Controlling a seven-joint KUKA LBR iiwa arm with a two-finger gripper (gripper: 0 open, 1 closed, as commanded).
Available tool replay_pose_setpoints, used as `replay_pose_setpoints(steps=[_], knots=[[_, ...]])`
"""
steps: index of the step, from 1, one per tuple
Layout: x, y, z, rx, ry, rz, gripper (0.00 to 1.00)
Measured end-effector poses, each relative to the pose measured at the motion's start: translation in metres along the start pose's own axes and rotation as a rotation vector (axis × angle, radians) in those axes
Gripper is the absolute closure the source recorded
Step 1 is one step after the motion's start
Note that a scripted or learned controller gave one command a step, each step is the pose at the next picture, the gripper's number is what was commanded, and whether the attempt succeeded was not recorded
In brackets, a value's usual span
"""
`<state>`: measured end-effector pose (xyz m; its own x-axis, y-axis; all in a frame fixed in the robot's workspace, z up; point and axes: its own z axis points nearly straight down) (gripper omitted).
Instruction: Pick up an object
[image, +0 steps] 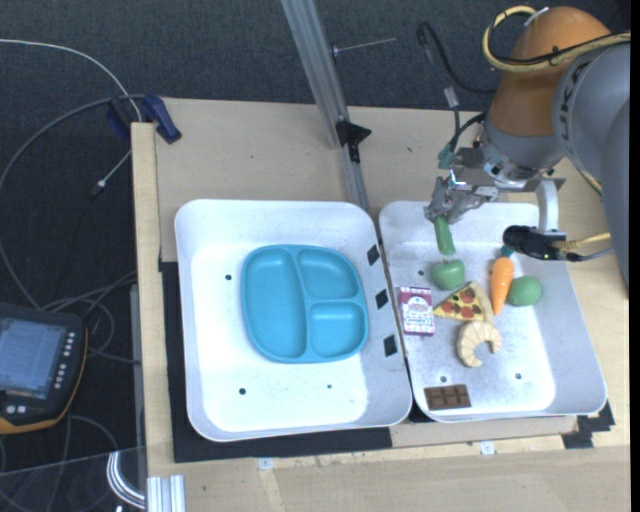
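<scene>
My gripper (443, 212) hangs over the far left part of the right bin (570, 350). Its fingers are shut on the top end of a slim green cucumber-like piece (444, 239), which points down toward the bin floor. Just below that piece lies a round green vegetable (448, 272). To its right are an orange carrot (500, 283) and a green ball-shaped fruit (525, 291). A pizza slice (462, 303), a croissant (477, 341), a small red-and-white carton (416, 310) and a brown chocolate bar (447, 397) lie nearer the front.
The left bin (215, 400) holds a blue divided plate (303, 303). A metal pole (325, 80) rises at a slant behind the gap between the bins. Bare bin floor shows at the right bin's front right.
</scene>
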<state>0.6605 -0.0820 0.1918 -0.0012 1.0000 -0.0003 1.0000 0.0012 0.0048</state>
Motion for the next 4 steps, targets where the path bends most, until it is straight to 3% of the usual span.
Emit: replay_pose_setpoints(steps=[1,4], knots=[[0.0,0.001,-0.034,0.0,0.0,0.0,1.0],[0.163,-0.045,-0.023,0.009,0.003,-0.005,1.0]])
